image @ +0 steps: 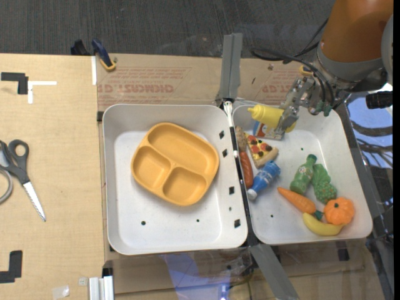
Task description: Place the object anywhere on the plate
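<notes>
Brown cardboard (187,80) behind both bins, mirrored print unreadable.

arm (357,24) — broad orange band, grey collar below; black cables; metallic hand (289,119).

Scissors (22,177) (left, on bench (50,230))

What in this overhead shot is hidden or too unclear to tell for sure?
- Gripper: its tip overlaps the yellow mustard bottle; whether it grips it is unclear.
- Arm: cut off by the top and right edges.
- Hot dog: against the bin wall, partly covered by the pizza slice.
- Banana: partly under the orange pumpkin.
</notes>
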Tool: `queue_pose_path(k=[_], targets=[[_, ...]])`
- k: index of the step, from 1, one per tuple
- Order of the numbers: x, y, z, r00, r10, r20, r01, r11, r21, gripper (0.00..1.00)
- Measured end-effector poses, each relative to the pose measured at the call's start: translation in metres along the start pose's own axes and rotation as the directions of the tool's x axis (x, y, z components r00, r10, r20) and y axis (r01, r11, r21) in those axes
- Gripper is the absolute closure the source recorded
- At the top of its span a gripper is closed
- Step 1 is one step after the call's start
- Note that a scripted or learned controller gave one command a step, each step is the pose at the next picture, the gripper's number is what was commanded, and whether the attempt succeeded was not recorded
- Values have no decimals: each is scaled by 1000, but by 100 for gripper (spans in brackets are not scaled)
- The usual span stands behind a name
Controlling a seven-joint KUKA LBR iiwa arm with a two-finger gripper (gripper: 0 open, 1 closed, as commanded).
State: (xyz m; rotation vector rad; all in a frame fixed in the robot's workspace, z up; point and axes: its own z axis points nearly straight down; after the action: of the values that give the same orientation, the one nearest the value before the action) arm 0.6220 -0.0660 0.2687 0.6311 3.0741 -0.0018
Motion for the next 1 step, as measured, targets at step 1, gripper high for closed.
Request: queue_pose_path(k=[1], targets=[[45,-16,19,981,-196,-3,196,981,-1,100]])
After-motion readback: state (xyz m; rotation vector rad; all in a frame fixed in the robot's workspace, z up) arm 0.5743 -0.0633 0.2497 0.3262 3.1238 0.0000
